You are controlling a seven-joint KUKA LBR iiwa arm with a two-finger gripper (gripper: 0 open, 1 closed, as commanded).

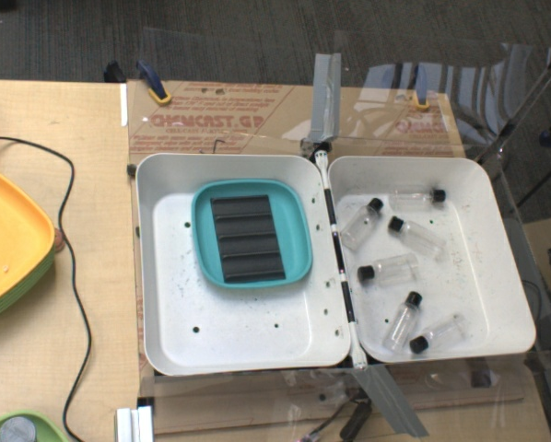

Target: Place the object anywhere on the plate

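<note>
Since the clear vials [397, 265] with black caps all lie loose in the right bin [497, 247], six or so scattered from its far side to its near edge, we judge the task not yet begun. We see no pincer over either bin, so we cannot tell how it is set. The teal plate [206, 238] sits in the far half of the left bin [165, 320], with a dark ribbed insert [247, 238] covering its middle.

What worries us first is the vials themselves: they look smooth and round, so one may roll away or slip out of a pinch. Several lie near each other, and a descent on one could knock its neighbour aside. On the plate, the ribbed insert might let a vial roll off toward the rim. Glare on the clear bodies may also mislead a grasp.
</note>
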